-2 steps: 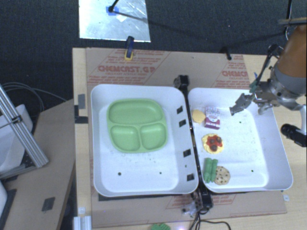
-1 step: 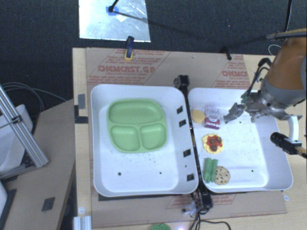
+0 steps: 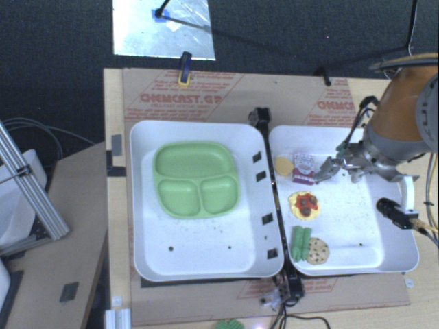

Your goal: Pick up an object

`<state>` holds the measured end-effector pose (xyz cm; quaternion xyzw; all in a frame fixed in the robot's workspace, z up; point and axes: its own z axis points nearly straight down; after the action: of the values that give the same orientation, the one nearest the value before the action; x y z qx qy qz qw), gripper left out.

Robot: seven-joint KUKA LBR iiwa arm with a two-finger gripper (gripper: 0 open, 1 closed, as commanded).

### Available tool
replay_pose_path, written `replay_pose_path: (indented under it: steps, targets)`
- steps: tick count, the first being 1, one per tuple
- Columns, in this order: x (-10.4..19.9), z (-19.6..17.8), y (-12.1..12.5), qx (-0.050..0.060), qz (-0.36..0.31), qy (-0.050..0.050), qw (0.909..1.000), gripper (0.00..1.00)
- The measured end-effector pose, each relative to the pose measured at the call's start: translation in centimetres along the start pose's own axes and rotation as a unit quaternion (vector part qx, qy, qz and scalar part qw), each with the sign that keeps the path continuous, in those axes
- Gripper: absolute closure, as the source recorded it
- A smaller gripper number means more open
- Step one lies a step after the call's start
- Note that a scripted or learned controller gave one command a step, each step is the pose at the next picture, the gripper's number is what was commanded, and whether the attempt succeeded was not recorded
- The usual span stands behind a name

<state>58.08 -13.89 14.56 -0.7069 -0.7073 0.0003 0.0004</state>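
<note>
The right bin (image 3: 394, 252) holds several toy foods. A small clear packet with a purple and red base (image 3: 304, 168) lies at its upper left, beside a yellow round piece (image 3: 283, 164). Below them are a yellow disc with red topping (image 3: 304, 205), a green bean pod piece (image 3: 300, 242) and a brown cookie (image 3: 317, 251). My gripper (image 3: 336, 169) hangs low over the bin's upper middle, just right of the packet, with its tip close to the packet's right edge. I see nothing held in it.
The left bin (image 3: 147, 252) holds a green divided plate (image 3: 197, 178). The arm's orange band (image 3: 405, 101) looms over the right bin's far right corner. A black fitting (image 3: 394, 213) sits by the right wall. Black clips line the divider (image 3: 269, 218) between the bins.
</note>
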Motion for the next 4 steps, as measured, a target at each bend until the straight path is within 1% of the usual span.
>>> replay_pose_path:
  steps: [1,2,3,4]
  targets:
    - [3.0,6.4,0.7,0.000,-0.003,0.001,1.0000,0.00]
    - [5.8,-0.4,3.1,-0.005,-0.004,0.000,1.0000,0.00]
    - [5.2,6.2,5.0,-0.002,-0.003,0.000,1.0000,0.00]
    - [5.2,5.0,5.0,-0.003,-0.003,0.000,1.0000,1.00]
